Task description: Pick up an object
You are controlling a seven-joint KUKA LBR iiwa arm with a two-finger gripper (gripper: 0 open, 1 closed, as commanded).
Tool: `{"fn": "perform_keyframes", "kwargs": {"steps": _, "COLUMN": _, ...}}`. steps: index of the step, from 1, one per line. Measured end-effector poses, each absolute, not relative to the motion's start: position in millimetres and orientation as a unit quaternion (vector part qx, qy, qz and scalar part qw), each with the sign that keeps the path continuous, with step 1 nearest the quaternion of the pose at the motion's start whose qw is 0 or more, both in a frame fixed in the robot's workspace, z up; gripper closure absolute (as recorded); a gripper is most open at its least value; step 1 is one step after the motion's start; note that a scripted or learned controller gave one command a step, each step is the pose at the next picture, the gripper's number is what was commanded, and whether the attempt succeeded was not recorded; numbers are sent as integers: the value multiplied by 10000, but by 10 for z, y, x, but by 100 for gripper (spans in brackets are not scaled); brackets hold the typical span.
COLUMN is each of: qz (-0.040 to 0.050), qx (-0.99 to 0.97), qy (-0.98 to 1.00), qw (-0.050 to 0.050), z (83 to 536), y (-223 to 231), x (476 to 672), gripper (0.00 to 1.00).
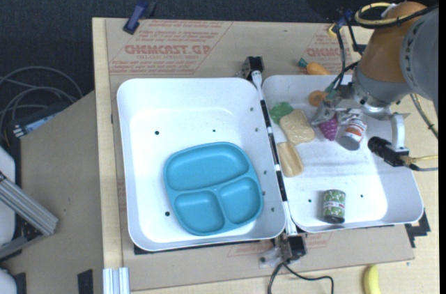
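Observation:
In the right bin (390, 212) lie several small objects: a green piece (281, 110), a tan bread slice (297, 127), a tan roll (289, 159), purple grapes (327, 126), a red-and-white can (352, 133) on its side, an orange piece (317, 97) and a green can (333, 205) standing near the front. My gripper (334, 109) hangs low over the bin's back part, right above the grapes and the red-and-white can. The arm's body hides what lies between the fingertips.
The left bin (139, 111) holds a blue divided tray (211, 186). A small carrot (315, 67) lies on the board behind the right bin. A yellow item (371, 279) sits at the bench's front edge. The right bin's front middle has free room.

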State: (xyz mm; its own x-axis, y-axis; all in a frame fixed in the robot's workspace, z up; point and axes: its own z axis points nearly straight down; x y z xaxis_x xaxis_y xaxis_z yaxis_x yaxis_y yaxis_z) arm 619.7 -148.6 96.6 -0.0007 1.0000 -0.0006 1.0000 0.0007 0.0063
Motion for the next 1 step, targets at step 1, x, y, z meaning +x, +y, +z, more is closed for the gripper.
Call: {"fn": "perform_keyframes", "kwargs": {"steps": 1, "qz": 11, "qx": 7066, "qy": 7077, "qw": 9, "z": 1783, "y": -949, "x": 6034, "gripper": 100}}
